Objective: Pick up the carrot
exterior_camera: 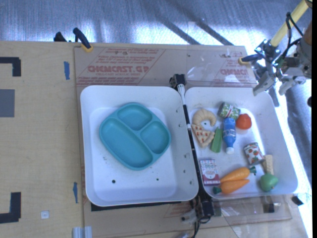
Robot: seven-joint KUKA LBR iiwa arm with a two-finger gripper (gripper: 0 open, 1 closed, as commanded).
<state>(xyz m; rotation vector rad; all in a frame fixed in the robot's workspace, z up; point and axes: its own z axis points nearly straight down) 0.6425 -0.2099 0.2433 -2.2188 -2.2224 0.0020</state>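
The carrot [235, 174] is orange with a green stem and lies near the front of the right bin [285, 148]. A second orange, carrot-like piece [233, 185] lies against its front side. My gripper [268, 92] hangs over the far right corner of that bin, well behind the carrot. Its fingers [259, 87] are spread, with nothing between them.
The right bin also holds a croissant [204, 117], pizza slice [203, 133], blue bottle [229, 132], green can [227, 109], tomato [243, 121], red carton [209, 171], small can [252, 153] and green pear [267, 182]. A blue divided plate [134, 135] sits in the left bin [94, 182].
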